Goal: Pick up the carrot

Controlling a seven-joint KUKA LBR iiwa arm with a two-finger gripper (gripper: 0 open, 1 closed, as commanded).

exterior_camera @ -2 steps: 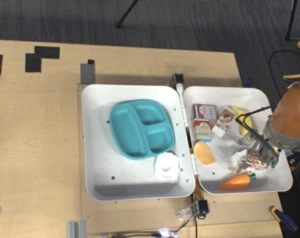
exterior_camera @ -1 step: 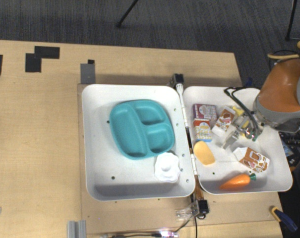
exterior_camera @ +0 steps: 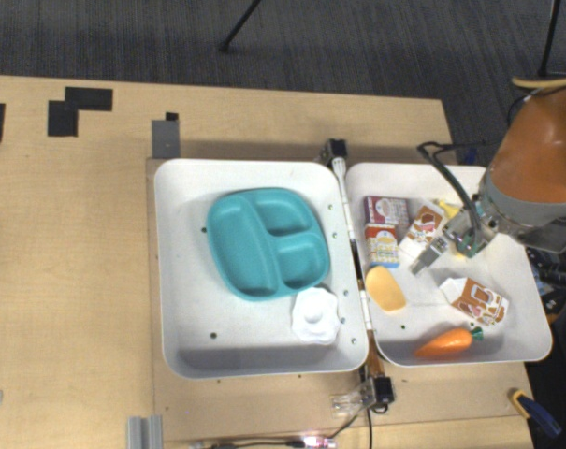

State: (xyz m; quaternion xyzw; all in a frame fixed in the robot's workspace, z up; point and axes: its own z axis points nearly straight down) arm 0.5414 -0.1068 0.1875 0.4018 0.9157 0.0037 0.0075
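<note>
The carrot (exterior_camera: 447, 341) lies at the right bin's (exterior_camera: 535, 293) near edge. The hand (exterior_camera: 430, 255) hovers above it; finger state cannot be determined.

Two white bins (exterior_camera: 170, 279) — one teal tray (exterior_camera: 264, 241), one white cup (exterior_camera: 315, 314), one carrot (exterior_camera: 444, 342), three small cartons (exterior_camera: 383, 221).

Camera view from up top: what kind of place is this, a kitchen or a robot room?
Probably a robot lab, not a kitchen. A robot arm reaches over two white bins on a wooden bench, sorting toy food such as a carrot, with cables lying about and grey carpet beyond.
</note>
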